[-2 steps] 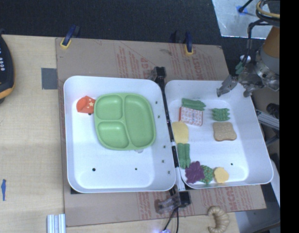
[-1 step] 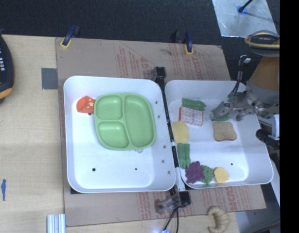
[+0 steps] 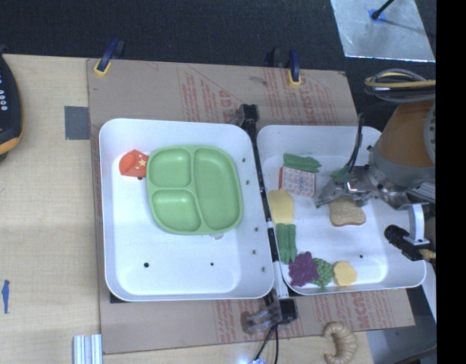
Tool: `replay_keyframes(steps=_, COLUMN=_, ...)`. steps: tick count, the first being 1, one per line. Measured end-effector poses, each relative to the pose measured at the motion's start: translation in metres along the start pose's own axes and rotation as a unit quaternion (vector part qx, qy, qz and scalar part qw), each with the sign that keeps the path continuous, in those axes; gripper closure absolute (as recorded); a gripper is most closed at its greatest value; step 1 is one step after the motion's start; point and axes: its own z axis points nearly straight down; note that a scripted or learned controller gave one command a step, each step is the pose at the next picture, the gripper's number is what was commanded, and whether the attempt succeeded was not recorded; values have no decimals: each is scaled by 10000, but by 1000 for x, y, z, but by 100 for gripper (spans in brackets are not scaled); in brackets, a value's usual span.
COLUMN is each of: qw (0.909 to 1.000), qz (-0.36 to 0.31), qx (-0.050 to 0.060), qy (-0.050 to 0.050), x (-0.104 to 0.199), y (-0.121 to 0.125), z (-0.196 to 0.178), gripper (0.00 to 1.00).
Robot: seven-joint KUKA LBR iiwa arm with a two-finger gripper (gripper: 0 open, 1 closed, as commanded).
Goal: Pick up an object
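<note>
The right bin point(image 3: 384, 279) holds several toy foods. There is a green pod point(image 3: 301, 161), a red-and-white packet point(image 3: 297, 180), a pale yellow piece point(image 3: 280, 205) and a dark green vegetable point(image 3: 286, 241). Along the front are purple grapes point(image 3: 302, 268) and a yellow lemon point(image 3: 344, 273). A tan, bread-like piece point(image 3: 347, 215) lies in the middle. My gripper point(image 3: 333, 193) hangs low over this bin, just above and left of the tan piece and right of the packet. The arm's wrist covers the bin's right rear part.
The left bin point(image 3: 179, 279) holds a green divided plate point(image 3: 195, 189), with a red toy point(image 3: 132, 164) at its left edge. A black divider strip point(image 3: 261, 196) runs between the bins. A tan curled object point(image 3: 340, 341) lies on the bench in front.
</note>
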Motion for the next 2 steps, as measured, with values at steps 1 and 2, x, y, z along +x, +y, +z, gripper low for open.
replay_keyframes(steps=1, qw=10000, qz=-2, qx=-15, qy=-7, x=-3, y=3, z=-13, gripper=100)
replay_keyframes(steps=2, qw=10000, qz=-5, qx=-8, qy=-6, x=-3, y=2, z=-12, gripper=0)
